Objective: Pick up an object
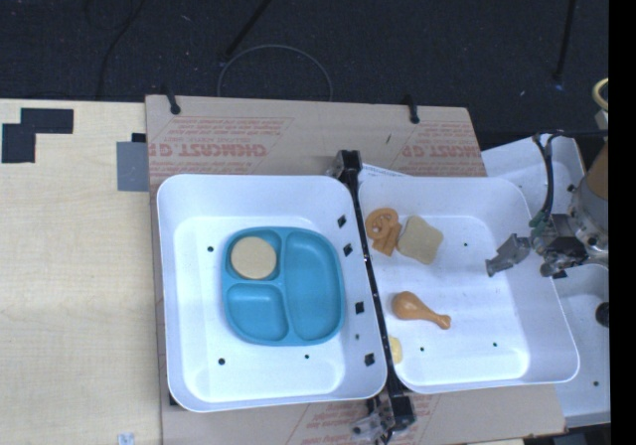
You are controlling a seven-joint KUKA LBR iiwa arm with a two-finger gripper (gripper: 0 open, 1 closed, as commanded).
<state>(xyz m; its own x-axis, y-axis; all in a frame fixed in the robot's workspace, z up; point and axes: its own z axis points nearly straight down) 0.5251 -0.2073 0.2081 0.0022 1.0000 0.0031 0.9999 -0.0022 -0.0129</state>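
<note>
Over the right bin's (542, 359) right rim my gripper (535, 256) hung with jaws spread, holding nothing. Left of it lay a tan drumstick-shaped toy (419, 310), near the bin's middle, well apart from the fingers, which I judged the easiest pick.

Two bins (199, 224) of smooth, glossy white plastic; blue plastic tray (298, 294), smooth with a slight sheen; matt brown cardboard sheet (298, 140) printed in red; pale matt wood-grain desk (70, 294).
</note>
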